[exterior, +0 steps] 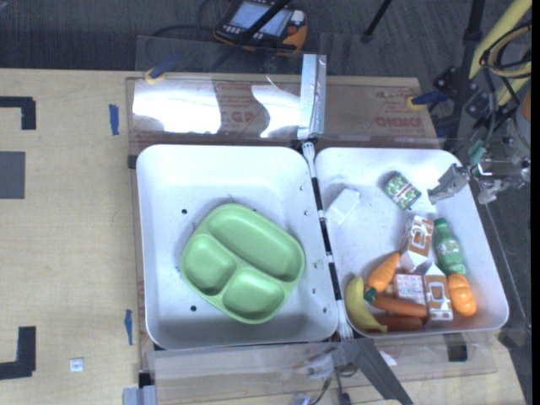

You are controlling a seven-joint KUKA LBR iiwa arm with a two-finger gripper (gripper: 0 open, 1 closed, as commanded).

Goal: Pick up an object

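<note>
Approach step: the gripper, its opening impossible to tell, hangs at the right bin's upper right, near a small green packet; descent onto it comes next.

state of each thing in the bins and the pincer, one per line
green tray: right way up in the left bin, compartments bare
banana: lying at the right bin's front edge
carrot: lying tilted on the pile
green bottle: on its side
small green packet: lying flat, apart from the pile
pincer: above the right bin, holding nothing visible
</note>
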